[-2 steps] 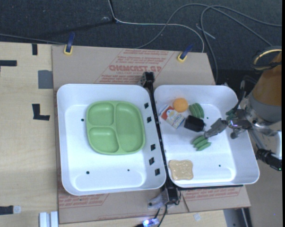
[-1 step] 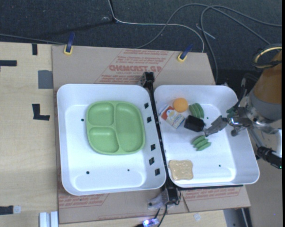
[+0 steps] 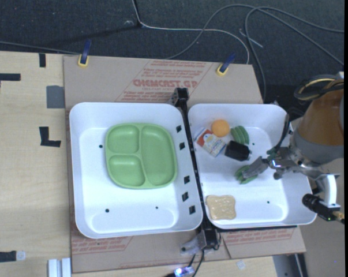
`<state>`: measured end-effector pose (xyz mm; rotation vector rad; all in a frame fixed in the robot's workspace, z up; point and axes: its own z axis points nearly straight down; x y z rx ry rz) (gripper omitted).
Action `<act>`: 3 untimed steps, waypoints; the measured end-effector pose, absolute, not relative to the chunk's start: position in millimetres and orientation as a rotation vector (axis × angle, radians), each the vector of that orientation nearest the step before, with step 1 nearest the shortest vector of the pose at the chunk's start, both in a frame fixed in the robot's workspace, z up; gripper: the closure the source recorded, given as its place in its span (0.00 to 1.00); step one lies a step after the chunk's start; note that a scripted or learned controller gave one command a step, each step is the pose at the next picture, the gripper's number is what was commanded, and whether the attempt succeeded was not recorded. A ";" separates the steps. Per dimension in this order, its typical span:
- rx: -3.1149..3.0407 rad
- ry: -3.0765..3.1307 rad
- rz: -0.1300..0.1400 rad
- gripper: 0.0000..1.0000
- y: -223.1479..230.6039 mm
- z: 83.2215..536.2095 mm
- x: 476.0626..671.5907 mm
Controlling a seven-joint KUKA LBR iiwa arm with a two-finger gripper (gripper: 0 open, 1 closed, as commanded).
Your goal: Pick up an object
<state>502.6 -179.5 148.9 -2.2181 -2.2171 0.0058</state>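
Gripper of the grey, orange-banded arm reaches low into the right bin from the right, its tip at a green object on the bin floor; whether the fingers are spread or closed cannot be made out. Just beyond it lie a black block, a green pickle-shaped piece, an orange ball and a small red-and-white carton, clustered together. A slice of toast sits apart near the bin's front edge. The left bin holds a green divided plate.
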 end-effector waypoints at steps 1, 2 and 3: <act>-2.218 -2.220 0.005 0.00 -183.3 97.5 510.6; -2.221 -2.223 0.002 0.00 -183.2 85.2 511.0; -2.224 -2.225 0.001 1.00 -183.7 96.0 511.5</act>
